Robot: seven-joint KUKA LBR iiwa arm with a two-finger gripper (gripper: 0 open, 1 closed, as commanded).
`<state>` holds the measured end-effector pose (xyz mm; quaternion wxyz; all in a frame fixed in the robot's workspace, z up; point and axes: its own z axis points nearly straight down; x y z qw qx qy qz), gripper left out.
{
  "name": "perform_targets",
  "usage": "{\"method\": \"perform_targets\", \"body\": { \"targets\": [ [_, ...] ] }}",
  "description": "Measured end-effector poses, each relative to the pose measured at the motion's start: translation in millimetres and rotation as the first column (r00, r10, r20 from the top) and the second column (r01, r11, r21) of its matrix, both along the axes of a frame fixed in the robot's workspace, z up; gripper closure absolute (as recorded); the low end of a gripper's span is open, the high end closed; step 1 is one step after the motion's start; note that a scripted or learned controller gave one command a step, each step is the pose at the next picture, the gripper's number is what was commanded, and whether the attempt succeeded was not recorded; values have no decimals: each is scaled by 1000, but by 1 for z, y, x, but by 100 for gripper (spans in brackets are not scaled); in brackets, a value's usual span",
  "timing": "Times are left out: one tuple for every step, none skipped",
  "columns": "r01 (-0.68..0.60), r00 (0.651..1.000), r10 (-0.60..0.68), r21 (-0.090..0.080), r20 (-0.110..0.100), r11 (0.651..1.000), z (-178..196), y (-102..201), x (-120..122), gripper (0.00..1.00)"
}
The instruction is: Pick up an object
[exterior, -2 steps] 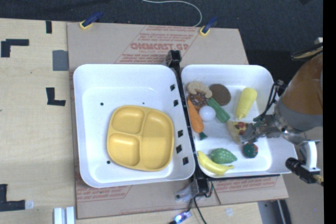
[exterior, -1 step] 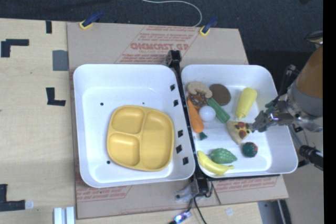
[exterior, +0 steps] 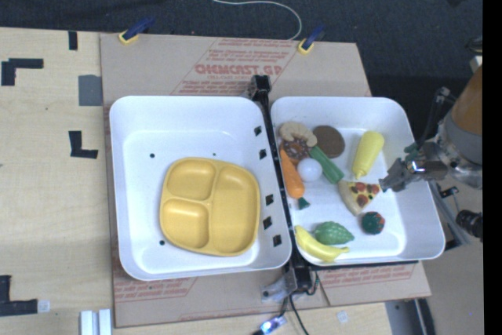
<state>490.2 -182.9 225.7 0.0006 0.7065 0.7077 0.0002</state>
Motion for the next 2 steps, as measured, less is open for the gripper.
{"method": "perform_targets", "body": {
  "targets": [
    [-3, 1000, 3, 2, -4, 1000, -2, 46, -6, 100],
    [-3, 1000, 3, 3, -5, 1000, -8, 93, -11, 100]
  ]
}}
